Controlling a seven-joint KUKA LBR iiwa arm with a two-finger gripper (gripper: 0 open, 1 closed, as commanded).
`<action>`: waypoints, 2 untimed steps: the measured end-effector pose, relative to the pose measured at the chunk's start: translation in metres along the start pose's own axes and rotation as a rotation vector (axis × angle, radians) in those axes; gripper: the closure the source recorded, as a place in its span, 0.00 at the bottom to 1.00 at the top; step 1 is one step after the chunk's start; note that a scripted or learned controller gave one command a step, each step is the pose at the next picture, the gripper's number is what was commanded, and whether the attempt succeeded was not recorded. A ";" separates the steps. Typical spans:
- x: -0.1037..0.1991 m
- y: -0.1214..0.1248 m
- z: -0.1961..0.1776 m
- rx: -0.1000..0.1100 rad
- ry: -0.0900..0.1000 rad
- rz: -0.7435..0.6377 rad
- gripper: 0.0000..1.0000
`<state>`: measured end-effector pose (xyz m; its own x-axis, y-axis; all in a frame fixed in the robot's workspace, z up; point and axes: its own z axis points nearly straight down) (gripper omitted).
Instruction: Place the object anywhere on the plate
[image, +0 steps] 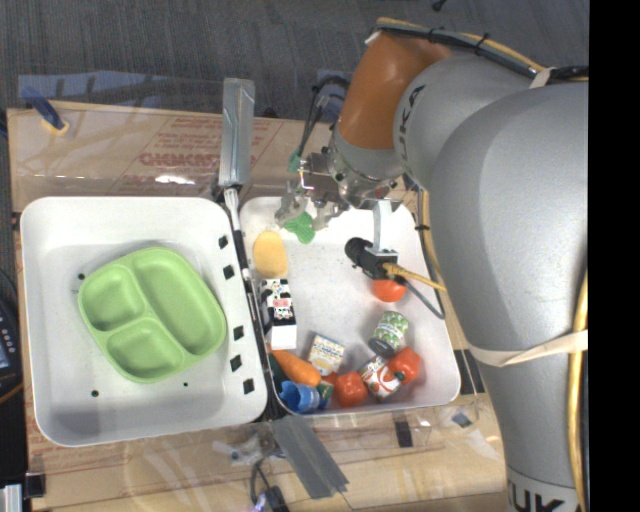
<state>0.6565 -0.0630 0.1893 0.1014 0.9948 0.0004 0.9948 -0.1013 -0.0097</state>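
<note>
A small green plastic object sits pinched between the fingers of the two-finger gripper, above the right bin's far corner. The green three-compartment plastic plate lies well left of the gripper, in the left white bin.

Dark carpet behind a cluttered work surface

A grey, ribbed carpet fills the top of the camera view, running behind the surface. The surface looks like brown cardboard or board under a clear plastic sheet that catches pale glare from overhead light; faint red printing shows through it. A strip of grey tape runs down toward the gap between the two white bins, and another grey strip lies at the near edge. A bit of blue tape sits at the far left corner.
</note>
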 end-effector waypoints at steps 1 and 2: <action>0.059 -0.047 0.001 -0.002 -0.002 0.017 1.00; 0.133 -0.083 0.002 0.000 -0.003 0.042 1.00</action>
<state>0.5876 0.0775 0.1884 0.1434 0.9897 -0.0026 0.9896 -0.1434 -0.0097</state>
